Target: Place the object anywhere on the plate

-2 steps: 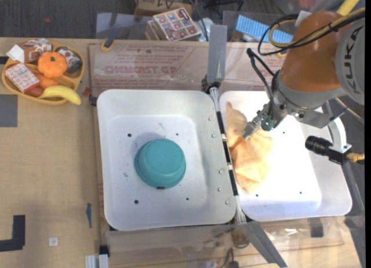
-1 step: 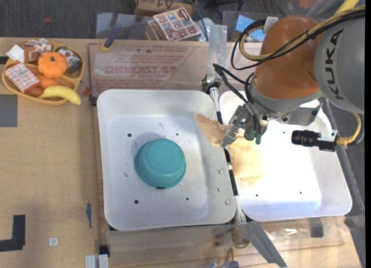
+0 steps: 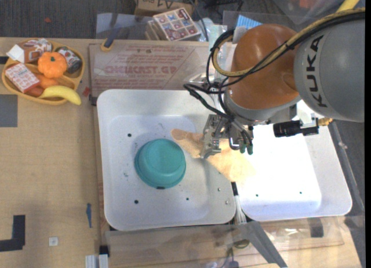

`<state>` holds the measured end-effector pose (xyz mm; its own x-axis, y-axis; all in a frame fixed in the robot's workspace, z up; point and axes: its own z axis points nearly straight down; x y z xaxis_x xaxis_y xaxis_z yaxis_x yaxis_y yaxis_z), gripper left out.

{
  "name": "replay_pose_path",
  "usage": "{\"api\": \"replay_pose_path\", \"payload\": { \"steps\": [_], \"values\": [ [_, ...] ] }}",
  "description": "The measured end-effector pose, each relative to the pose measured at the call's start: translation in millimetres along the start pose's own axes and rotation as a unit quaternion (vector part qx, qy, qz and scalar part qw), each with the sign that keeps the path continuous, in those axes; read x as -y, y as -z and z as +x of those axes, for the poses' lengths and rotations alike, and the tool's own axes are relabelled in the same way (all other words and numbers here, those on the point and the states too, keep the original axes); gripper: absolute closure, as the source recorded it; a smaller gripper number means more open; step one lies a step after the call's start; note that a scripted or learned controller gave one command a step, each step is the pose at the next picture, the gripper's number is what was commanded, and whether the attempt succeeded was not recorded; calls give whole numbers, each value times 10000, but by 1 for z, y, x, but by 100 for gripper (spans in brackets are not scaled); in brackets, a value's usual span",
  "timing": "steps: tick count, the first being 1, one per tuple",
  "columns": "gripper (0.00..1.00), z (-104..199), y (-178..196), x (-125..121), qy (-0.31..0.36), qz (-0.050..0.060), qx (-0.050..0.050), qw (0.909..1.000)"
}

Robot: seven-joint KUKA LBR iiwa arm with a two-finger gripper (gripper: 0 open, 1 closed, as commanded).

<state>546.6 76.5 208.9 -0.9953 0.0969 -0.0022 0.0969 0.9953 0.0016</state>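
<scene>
Pincer (image 3: 215, 140) hangs low at the seam between the two bins, over a pale tan object (image 3: 223, 159) whose long axis slants from the left bin (image 3: 116, 203) down toward the right bin (image 3: 313, 203); whether its fingers are spread or pinching, I cannot tell. Teal plate (image 3: 160, 163) sits upside-down in the left bin, just left of the object, so the carry likely runs leftward.

You're looking at a robotics lab: a KUKA arm (image 3: 324, 58) over 2 white bins (image 3: 116, 203), cable clutter, toy fruit tray (image 3: 11, 78), a plywood tabletop (image 3: 46, 174).
</scene>
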Motion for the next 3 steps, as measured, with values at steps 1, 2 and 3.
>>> {"api": "replay_pose_path", "payload": {
  "steps": [1,2,3],
  "values": [
    [100,12,0,-43,465,-1,6,9989],
    [100,34,12,-89,488,-11,18,9988],
    [0,33,12,-89,486,-11,18,9988]
  ]
}}
